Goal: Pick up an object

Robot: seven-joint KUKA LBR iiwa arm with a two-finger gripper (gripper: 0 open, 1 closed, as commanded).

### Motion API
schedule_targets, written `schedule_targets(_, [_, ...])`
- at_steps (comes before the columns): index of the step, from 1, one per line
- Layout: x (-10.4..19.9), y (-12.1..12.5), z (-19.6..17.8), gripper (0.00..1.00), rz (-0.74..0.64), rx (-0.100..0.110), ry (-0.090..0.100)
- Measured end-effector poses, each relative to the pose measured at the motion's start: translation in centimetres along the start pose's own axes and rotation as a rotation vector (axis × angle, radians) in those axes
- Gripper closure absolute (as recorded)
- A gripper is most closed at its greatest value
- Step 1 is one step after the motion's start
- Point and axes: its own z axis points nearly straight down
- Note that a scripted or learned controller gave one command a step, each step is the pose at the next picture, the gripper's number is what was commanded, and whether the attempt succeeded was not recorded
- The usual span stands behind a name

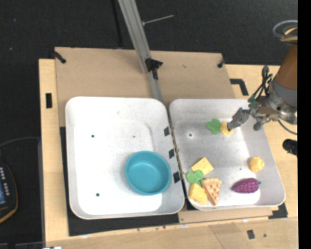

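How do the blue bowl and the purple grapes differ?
The bowl lies in the left bin; the grapes lie in the right bin. The bowl is far bigger than the grapes. The bowl sits alone; the grapes have other toy foods around them. Both lie near their bins' front edge.

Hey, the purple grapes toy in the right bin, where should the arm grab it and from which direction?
Probably from straight above, jaws closing across the narrow middle of the purple grapes. It lies flat and long, running left-right, so its short width suits the grip. The right bin's wall sits close on its right end, which makes a side approach awkward.
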Motion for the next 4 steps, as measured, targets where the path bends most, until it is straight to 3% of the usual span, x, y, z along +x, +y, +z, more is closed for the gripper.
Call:
schedule_targets(1, [0.0,0.0,0.0,0.0,0.0,0.0,0.0])
schedule_targets(3, [-1.1,-0.3,10.2,0.0,0.004,0.006,-0.001])
schedule_targets(4, [-1.2,-0.3,12.0,0.0,0.006,0.003,-0.002])
